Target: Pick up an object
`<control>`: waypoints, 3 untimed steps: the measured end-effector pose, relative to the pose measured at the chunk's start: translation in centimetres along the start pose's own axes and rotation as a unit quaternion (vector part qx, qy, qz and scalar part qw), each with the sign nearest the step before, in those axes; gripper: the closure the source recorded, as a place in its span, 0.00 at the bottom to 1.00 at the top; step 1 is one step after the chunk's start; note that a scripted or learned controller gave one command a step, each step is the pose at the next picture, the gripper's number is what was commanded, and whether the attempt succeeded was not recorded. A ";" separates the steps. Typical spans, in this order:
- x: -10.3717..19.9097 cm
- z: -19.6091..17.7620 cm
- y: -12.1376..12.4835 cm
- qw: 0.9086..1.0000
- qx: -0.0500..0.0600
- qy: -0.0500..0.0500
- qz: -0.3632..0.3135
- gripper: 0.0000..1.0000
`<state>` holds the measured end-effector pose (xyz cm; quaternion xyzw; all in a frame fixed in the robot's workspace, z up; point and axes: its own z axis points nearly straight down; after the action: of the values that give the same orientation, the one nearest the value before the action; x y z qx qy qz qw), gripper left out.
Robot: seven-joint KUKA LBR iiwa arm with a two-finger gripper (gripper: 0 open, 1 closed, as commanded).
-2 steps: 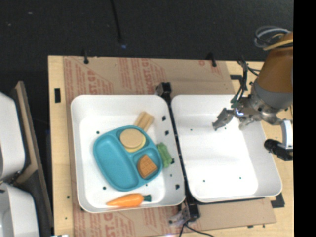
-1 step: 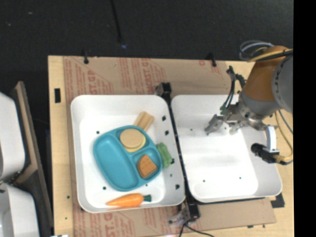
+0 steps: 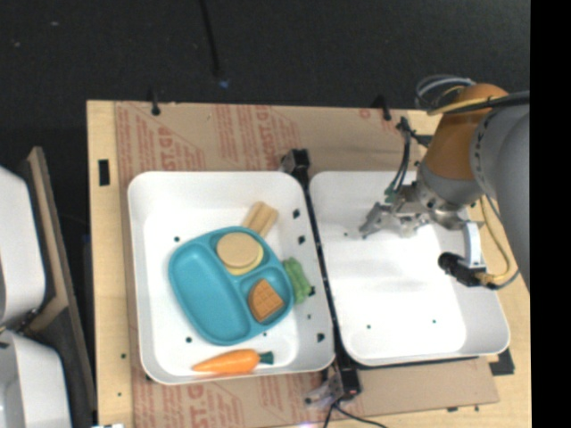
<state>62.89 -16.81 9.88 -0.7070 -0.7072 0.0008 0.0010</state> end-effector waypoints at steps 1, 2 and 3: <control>-0.8 -4.0 -4.4 1.000 -0.003 -0.001 0.001 0.00; 0.4 -7.4 -3.3 1.000 -0.003 0.000 0.000 0.00; -0.4 -2.2 -0.9 1.000 0.000 0.000 0.000 0.00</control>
<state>61.97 -17.19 12.09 -0.7071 -0.7071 0.0011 0.0011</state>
